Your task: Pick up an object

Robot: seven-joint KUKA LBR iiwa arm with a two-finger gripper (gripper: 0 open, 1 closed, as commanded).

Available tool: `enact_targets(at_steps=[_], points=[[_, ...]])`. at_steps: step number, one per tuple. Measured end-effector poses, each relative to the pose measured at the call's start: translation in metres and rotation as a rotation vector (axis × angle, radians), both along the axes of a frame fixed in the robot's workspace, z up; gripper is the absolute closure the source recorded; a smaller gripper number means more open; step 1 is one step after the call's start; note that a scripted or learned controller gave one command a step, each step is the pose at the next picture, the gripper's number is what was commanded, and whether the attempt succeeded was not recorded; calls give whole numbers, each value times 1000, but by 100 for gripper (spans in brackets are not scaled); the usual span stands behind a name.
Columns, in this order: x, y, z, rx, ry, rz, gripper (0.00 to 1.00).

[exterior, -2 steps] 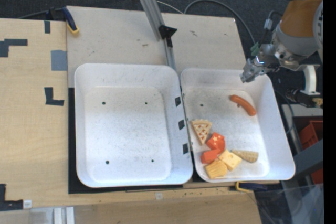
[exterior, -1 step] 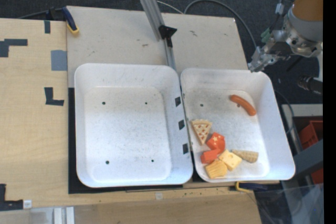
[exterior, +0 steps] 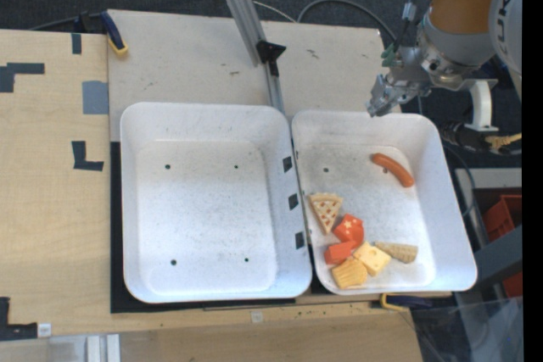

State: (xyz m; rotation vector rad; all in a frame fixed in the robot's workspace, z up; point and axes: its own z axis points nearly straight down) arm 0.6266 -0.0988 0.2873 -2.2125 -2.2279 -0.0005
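Overhead, the hand (exterior: 379,104) (grip state unclear) hovers above the right bin's (exterior: 441,150) far rim.

Site: robotics lab, probably | Evidence: my arm (exterior: 475,4) over a plywood bench (exterior: 51,182) marked with tape patches (exterior: 95,97) | two white bins (exterior: 204,199) | aluminium camera post (exterior: 242,0) | loose cables (exterior: 339,8) on dark floor.

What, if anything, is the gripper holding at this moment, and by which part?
Nothing visible. The gripper hangs over the far rim of the right bin, apart from the sausage and the other food pieces.
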Motion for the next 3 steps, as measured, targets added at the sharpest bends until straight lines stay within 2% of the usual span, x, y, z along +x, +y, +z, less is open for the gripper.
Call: enact_targets(at_steps=[2, 3], points=[[14, 98, -5, -1, 0, -1, 100], [29, 155, -27, -1, 2, 0, 100]])
